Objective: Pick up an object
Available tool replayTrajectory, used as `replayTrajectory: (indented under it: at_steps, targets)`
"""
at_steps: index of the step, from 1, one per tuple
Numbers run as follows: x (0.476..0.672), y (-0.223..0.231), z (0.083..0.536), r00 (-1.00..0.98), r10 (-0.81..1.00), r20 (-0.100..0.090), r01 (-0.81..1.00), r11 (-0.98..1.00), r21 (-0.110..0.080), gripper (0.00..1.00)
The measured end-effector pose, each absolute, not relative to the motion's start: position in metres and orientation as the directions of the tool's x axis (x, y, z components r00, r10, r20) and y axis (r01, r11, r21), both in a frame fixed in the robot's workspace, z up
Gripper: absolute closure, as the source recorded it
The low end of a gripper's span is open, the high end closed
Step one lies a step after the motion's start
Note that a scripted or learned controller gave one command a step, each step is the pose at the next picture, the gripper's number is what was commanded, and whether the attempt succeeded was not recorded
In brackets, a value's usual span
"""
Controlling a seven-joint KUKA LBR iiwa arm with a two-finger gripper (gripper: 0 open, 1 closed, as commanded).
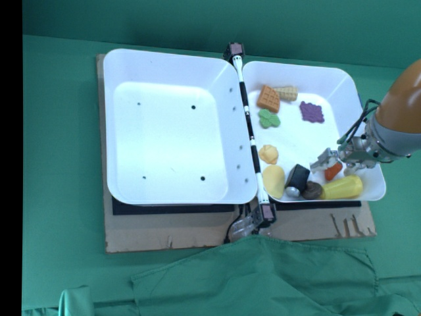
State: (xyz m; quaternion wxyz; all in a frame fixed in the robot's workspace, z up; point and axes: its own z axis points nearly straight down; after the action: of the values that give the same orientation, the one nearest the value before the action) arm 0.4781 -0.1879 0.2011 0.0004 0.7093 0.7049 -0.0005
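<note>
The gripper is low at about four o'clock in the right bin, its fingers a little apart around a small red toy — not yet pinched, I think — so next comes squeeze, then lift.

No text, label or number seems legible on anything here.
</note>
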Motion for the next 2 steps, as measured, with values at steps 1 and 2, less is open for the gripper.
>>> replayTrajectory:
  at_steps: [1,2]
  targets:
    - [0.481,-0.189,0.212,0.008,1.0,-0.005,1.0,-0.008,0.007,1.0]
    - [0.48,-0.18,0.264,-0.001,1.0,-0.005,1.0,0.001,0.01,1.0]
